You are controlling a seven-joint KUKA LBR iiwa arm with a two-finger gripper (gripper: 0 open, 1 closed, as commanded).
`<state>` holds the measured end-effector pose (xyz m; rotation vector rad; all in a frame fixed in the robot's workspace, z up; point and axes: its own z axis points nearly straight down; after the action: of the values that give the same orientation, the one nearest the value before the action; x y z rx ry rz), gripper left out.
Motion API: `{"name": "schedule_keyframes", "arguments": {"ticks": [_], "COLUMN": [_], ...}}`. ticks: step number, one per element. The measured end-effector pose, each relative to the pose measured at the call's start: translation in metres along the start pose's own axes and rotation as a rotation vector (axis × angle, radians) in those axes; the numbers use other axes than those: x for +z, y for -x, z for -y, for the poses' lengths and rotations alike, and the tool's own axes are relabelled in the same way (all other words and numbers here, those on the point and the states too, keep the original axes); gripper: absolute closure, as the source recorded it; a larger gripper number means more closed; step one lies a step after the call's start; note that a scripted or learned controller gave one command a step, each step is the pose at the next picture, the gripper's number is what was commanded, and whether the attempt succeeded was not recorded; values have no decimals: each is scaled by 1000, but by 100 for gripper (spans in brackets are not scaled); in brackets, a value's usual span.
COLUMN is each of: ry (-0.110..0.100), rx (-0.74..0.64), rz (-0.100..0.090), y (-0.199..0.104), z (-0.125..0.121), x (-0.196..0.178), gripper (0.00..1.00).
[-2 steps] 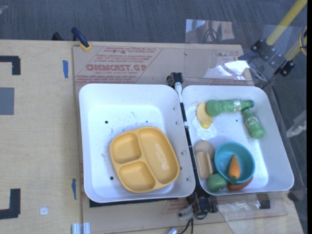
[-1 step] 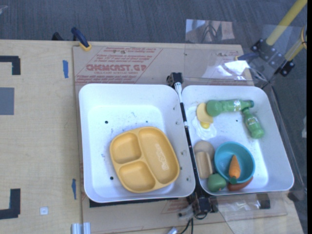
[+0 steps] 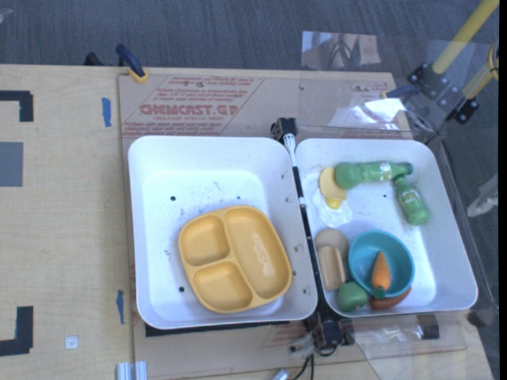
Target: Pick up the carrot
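An orange carrot (image 3: 381, 270) lies inside a blue bowl (image 3: 380, 264) at the front of the right bin (image 3: 451, 236). The bowl rests on something red that peeks out under its front rim.
In the right bin lie a large green bottle (image 3: 371, 173), a small green bottle (image 3: 411, 201), a fried egg (image 3: 333, 191), a tan bun (image 3: 330, 257) and a green fruit (image 3: 352, 296). The left bin (image 3: 158, 204) holds a yellow divided plate (image 3: 234, 258).
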<state>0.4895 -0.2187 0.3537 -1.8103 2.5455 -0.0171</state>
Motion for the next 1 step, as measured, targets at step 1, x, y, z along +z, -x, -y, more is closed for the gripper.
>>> {"name": "schedule_keyframes", "arguments": {"ticks": [1], "ry": [18], "rx": [-492], "rz": [0], "y": [-7], "z": [-7], "x": [11], "gripper": [0]}}
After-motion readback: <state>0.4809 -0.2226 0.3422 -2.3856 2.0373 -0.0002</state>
